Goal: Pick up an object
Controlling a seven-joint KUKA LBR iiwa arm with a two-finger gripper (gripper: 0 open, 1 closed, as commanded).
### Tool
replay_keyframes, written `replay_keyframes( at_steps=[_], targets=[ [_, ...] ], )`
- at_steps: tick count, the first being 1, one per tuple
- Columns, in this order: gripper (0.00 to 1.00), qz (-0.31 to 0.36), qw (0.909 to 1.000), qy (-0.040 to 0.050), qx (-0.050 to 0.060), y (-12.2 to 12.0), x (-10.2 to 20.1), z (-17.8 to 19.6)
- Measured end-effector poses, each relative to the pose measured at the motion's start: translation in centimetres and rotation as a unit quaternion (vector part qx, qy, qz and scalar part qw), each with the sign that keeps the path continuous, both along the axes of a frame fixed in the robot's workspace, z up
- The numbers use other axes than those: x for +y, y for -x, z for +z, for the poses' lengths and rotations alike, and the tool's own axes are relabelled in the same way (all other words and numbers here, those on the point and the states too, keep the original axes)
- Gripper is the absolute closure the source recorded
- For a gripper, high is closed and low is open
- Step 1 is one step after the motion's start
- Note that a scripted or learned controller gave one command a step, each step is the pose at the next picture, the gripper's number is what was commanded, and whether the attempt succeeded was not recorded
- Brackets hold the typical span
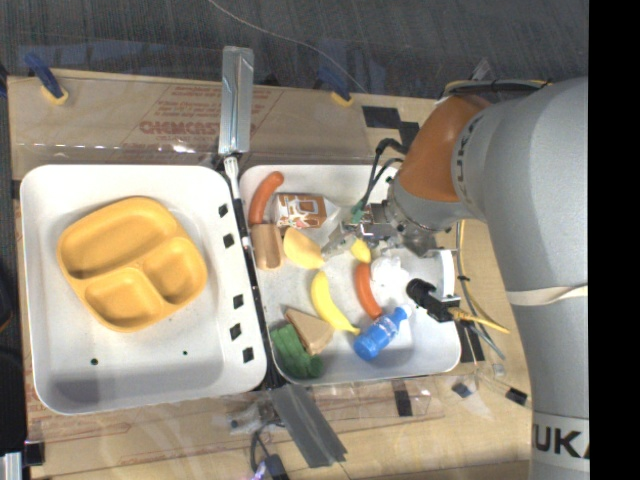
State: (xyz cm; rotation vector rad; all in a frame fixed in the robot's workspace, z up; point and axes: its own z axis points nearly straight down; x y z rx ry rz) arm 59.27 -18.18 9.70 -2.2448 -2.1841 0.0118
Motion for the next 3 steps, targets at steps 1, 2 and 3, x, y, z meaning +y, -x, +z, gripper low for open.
replay_keyframes(
  at_steps=[1, 2, 3],
  targets=[
    [0.0, -0.077, 0.997, 0.0013, -0.006, -2.3, 0.0, -0.5],
    [1.0, -0.075, 0.9972, 0.0007, -0.005, -2.4, 0.1, 0.5],
    [1.0, -0.004, 1.0, 0.0009, -0.006, -4.0, 1.9, 5.1]
  ],
)
